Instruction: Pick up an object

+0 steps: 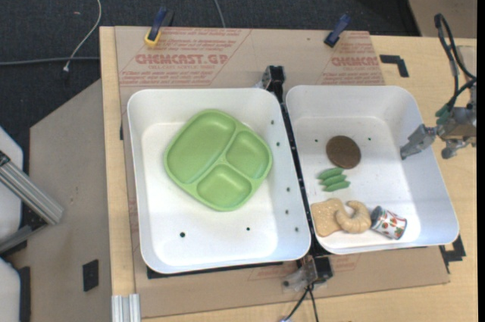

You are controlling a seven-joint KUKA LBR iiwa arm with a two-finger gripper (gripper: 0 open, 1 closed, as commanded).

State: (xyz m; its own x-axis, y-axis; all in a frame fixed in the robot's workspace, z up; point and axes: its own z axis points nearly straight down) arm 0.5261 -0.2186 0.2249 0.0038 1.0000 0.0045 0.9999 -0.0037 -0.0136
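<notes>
White plastic, two shallow bins side by side on a cardboard-covered bench (227, 55). I will place everything against the black divider clamp (273, 76) at the far end of the seam between them.

Left of that clamp and nearer the camera lies the left bin (151, 237), and in it a green divided plate (218, 159) with three compartments, turned at an angle and sitting flat toward the far half of the bin floor. Farther from the camera than the clamp, on the far edge of the cardboard, two blue clamps: one well to the left (158, 25), one to the right (337, 30).

Right of the clamp is the right bin (356, 97). On its floor, nearer than the clamp, a brown round cookie-like disc (343, 151) lies flat; just nearer than that a green pea pod (333, 177). At the bin's near wall sit a tan cracker (326, 214), a tan croissant-shaped piece (353, 216) touching its right edge, and to the right of that a small white can with red spots (389, 223) lying on its side.

Farthest right of the clamp, my gripper (421, 139) hangs over the right rim of the right bin, well apart from every object. Nothing sits between my fingers, but I cannot tell whether they are spread or closed.
</notes>
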